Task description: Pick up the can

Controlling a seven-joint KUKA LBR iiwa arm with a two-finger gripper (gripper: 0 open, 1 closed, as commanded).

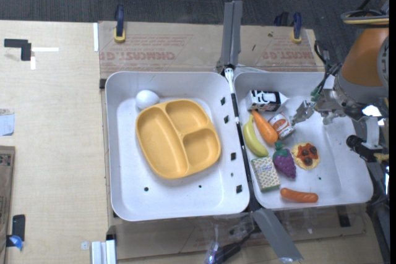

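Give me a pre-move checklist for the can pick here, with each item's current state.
1. Can in right bin: ok.
2. Can free of neighbours: not ok, the carrot lies against it.
3. Hand close to can: ok, just to its right.
4. Can between the fingers: not ok, not yet.
5. Fingers open wide enough: cannot tell.
6. Can upright: not ok, it looks tipped on its side.

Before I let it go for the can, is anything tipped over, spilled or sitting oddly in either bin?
The small red-and-white can lies on its side in the right white bin, pressed against the orange toy carrot, not upright. The gripper hovers just right of it. Nothing looks spilled or damaged.
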